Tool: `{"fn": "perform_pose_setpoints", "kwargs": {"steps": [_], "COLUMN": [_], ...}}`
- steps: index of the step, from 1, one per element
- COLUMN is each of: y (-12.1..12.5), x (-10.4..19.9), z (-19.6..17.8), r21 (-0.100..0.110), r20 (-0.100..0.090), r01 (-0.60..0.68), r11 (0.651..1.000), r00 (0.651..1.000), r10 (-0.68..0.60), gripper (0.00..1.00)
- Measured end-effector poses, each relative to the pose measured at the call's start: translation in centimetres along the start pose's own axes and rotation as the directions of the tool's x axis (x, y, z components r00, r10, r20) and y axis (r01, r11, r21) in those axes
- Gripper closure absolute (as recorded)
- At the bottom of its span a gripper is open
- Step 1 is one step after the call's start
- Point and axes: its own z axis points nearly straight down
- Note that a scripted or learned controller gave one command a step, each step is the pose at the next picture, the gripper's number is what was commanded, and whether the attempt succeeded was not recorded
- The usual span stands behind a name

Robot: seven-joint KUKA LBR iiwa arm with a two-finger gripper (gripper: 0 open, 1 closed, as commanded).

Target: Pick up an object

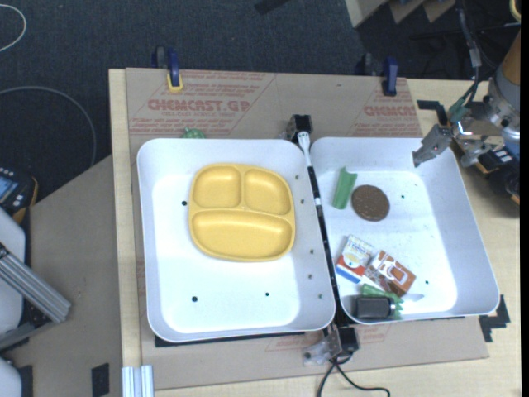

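Gripper (433,145) is hovering over the right bin's (463,222) far right corner; can't tell its state. Brown disc (370,203) and green block (343,188) are sitting near the bin's far left edge, almost touching, so a descent there is risking a double grab or a nudge.

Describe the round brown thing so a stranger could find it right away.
Look in the right-hand white bin, toward its far left part. Next to an upright green piece lies a flat brown disc. It is the one round, dark brown item there; the others are green or printed packets.
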Motion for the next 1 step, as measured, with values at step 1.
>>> {"fn": "perform_pose_setpoints", "kwargs": {"steps": [1], "y": [-2.34], "x": [-1.22], "z": [12.94], "r21": [0.013], "r20": [-0.003], "r01": [-0.003], "r11": [1.000], "r00": [1.000], "r10": [0.003], "gripper": [0.00]}}
